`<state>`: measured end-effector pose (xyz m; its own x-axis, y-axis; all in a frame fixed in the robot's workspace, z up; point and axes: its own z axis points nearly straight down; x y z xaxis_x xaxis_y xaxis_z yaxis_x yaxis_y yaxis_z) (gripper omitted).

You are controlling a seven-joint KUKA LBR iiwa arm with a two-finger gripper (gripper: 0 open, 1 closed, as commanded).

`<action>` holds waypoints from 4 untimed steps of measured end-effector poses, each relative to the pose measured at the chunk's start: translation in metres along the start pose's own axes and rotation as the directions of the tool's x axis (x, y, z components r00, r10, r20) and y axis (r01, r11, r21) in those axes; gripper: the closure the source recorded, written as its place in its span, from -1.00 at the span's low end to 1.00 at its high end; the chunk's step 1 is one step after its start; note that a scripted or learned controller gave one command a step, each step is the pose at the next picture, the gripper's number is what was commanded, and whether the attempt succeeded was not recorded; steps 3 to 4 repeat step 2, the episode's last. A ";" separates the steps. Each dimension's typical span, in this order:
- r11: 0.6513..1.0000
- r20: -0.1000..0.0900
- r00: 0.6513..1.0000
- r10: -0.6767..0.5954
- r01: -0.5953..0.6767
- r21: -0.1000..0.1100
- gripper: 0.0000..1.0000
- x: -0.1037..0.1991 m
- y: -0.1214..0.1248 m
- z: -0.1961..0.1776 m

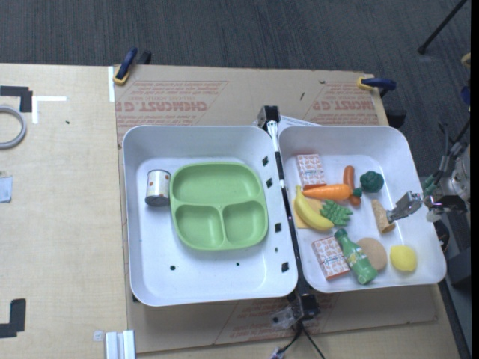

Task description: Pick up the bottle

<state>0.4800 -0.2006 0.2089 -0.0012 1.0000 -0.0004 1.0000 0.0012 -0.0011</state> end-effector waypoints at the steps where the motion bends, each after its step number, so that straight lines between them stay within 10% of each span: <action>1: 1.000 0.001 1.000 0.000 0.000 0.000 1.00 0.000 0.000 -0.009; 2: 0.990 0.000 0.990 0.138 -0.138 0.001 1.00 0.072 -0.003 -0.008; 4: 0.990 0.000 0.990 0.138 -0.138 0.001 1.00 0.072 -0.003 -0.008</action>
